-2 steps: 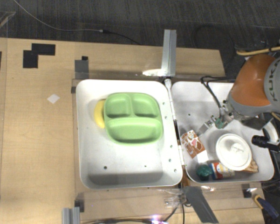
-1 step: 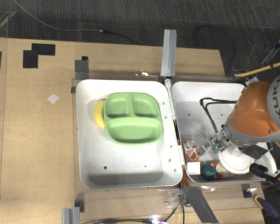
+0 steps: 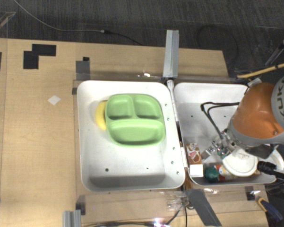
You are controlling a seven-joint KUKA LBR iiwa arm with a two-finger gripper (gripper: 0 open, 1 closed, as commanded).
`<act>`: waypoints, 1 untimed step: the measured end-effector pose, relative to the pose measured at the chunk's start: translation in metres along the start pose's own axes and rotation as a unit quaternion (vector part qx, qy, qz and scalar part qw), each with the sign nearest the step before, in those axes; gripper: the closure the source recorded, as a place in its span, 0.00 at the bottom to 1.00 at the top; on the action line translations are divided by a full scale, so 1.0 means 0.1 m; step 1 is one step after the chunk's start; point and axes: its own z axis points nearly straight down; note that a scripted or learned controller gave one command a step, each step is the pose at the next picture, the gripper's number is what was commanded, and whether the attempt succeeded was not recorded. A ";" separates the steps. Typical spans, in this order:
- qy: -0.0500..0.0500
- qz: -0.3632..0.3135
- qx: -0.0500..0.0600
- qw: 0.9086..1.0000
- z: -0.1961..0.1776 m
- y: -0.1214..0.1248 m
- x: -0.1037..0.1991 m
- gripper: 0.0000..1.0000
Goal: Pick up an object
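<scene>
The arm's pincer [image 3: 220, 147], its opening impossible to tell, hangs low over clutter in the right bin [image 3: 198, 98]; nothing appears lifted yet.

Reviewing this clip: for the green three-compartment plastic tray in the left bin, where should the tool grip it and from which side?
Probably on the rim of the green three-compartment plastic tray, coming straight down from above. It lies flat and open side up in the left white bin, too wide to span, so one finger inside a compartment and one outside suits best. The near edge seems safest: a yellow object sits against its left side.
</scene>
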 end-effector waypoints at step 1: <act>0.008 0.000 0.001 1.000 -0.08 0.02 0.04 1.00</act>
